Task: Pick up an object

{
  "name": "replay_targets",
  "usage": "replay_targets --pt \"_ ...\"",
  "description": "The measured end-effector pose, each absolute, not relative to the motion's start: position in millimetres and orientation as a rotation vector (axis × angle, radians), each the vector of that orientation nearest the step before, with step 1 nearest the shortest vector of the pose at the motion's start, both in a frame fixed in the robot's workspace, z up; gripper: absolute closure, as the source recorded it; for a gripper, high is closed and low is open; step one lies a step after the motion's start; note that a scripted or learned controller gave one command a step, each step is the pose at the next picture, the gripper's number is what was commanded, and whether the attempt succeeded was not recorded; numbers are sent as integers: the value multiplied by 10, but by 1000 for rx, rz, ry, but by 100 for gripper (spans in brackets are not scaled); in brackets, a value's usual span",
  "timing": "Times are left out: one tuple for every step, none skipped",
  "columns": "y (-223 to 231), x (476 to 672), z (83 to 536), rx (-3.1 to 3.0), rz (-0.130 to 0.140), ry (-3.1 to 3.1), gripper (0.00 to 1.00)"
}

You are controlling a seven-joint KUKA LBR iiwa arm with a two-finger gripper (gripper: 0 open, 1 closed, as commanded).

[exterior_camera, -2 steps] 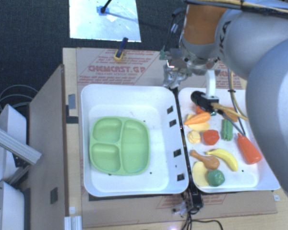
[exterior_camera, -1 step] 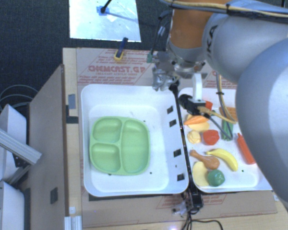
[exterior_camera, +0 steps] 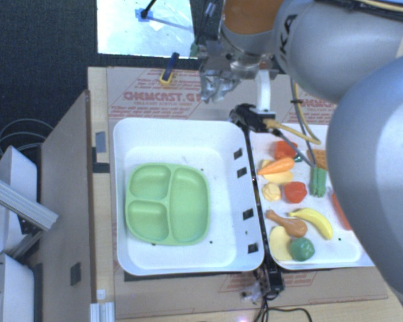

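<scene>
Since the gripper (exterior_camera: 218, 86) hangs above the far edge of the left bin (exterior_camera: 188, 129), nothing's been grabbed yet. Can't tell how it's set. The food, like the banana (exterior_camera: 316, 220) and carrot (exterior_camera: 277, 167), sits right of that bin, so the pick's all ahead.

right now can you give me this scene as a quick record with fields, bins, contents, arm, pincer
left bin: holds a green divided plate
right bin: holds toy food: carrot, tomato, banana, drumstick, green vegetable, green pod
arm: enters from the right, covering part of the right bin
pincer: above the bench behind the left bin's far rim, over the cardboard
pincer state: cannot tell
object held: none seen between its fingers
</scene>
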State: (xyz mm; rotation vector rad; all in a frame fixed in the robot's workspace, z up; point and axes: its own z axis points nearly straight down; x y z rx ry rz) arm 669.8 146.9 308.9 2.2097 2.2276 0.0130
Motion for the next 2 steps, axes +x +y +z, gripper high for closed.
replay_targets --pt "1566 6664 2791 2215 1 2227 100" --pt "2053 6686 3044 2211 8 2229 100"
